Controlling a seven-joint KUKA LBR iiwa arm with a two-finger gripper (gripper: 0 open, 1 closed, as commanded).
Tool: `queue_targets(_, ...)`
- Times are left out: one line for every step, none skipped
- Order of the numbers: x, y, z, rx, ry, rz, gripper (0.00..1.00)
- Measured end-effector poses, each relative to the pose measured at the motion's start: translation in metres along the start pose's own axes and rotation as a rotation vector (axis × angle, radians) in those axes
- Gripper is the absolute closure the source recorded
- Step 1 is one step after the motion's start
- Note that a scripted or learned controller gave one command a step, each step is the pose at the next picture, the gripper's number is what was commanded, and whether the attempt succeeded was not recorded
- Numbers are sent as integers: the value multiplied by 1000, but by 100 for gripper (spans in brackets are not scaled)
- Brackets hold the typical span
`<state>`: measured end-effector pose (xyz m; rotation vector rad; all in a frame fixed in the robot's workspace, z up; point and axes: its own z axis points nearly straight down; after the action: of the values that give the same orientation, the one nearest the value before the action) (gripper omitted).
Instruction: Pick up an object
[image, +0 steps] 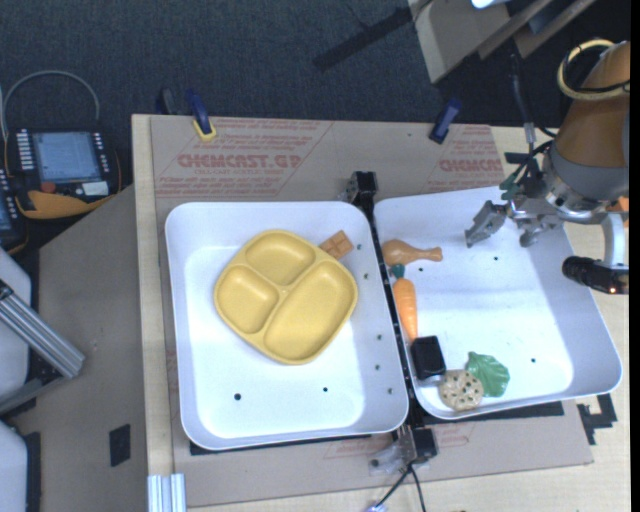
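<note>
My gripper (504, 229) hangs over the far part of the right bin (520, 310), open, with nothing between its fingers. In that bin, along the left wall, lie a brown toy drumstick (409, 253), an orange carrot (404, 308) and a black block (428, 356). A speckled cookie (460, 390) and a green leafy piece (490, 372) sit by the bin's near edge. The drumstick is the closest thing to the gripper, to its left and slightly nearer the camera.
The left bin (190, 330) holds a yellow divided plate (287, 296) with a small brown block (337, 243) at its far right rim. A black clamp (362, 186) sits where the two bins meet at the back. The arm's orange band (595, 110) rises at the right.
</note>
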<state>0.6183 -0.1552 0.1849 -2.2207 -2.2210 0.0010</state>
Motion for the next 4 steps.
queue_targets(7, 7, 49, 2, 0, -1, 0)
queue_targets(6, 10, 94, -7, -4, 0, 0)
queue_targets(6, 12, 81, -16, -5, -1, 100)
queue_targets(1, 22, 29, -4, -2, -1, 100)
